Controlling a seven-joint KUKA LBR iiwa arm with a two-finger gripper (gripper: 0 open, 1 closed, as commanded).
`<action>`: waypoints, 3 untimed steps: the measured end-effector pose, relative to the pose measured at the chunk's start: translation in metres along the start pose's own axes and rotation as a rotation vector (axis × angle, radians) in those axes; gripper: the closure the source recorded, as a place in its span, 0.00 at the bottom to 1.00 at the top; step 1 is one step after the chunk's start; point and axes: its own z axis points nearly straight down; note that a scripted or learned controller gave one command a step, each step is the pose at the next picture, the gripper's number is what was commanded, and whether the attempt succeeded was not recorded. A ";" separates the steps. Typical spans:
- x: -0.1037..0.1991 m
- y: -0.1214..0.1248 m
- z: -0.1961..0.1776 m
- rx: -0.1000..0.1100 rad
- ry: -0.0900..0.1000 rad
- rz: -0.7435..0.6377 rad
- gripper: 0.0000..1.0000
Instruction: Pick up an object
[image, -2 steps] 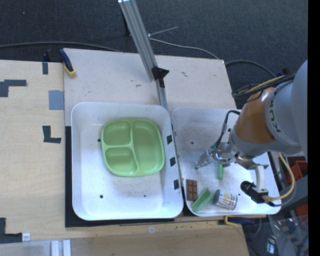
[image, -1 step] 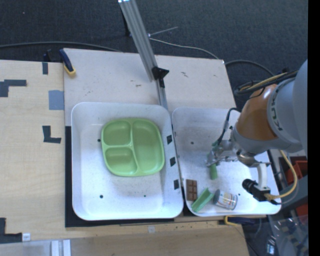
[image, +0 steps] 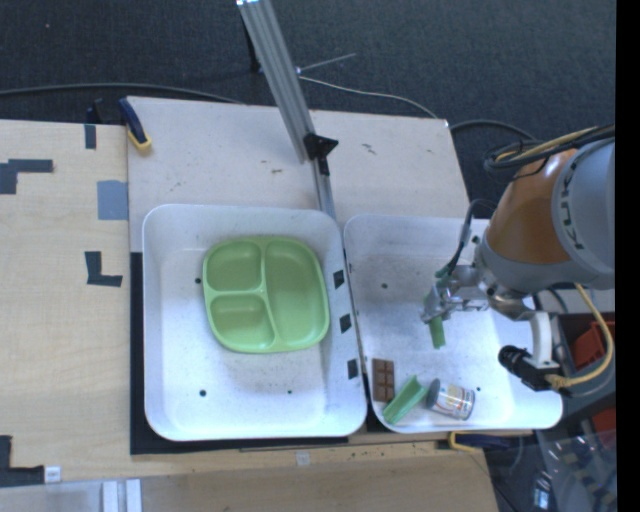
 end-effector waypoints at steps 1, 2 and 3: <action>-0.002 0.004 -0.063 -0.003 -0.001 0.000 1.00; 0.001 0.006 -0.105 -0.002 -0.001 -0.001 1.00; 0.053 0.008 -0.111 0.002 0.002 -0.005 1.00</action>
